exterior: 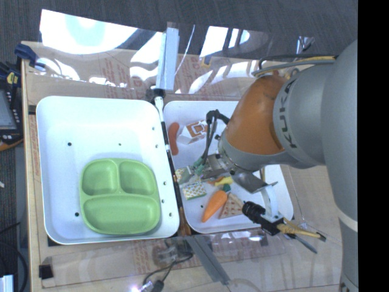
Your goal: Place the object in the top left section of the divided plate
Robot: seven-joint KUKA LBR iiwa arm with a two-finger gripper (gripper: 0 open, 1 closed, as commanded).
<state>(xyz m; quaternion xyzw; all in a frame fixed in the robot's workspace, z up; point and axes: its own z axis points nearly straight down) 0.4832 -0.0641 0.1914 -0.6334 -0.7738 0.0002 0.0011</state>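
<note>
While the green divided plastic plate [120, 196] sits in the left white bin [55, 157], the toy pieces lie in the right white bin [200, 111]: an orange carrot [214, 205], a red sausage [174, 137] and small printed cards [194, 190]. Reaching in from the right, the grey and orange arm [285, 123] lowers its gripper [213, 169] over that clutter, just beyond the carrot. Whether it has hold of anything I cannot tell.
</note>
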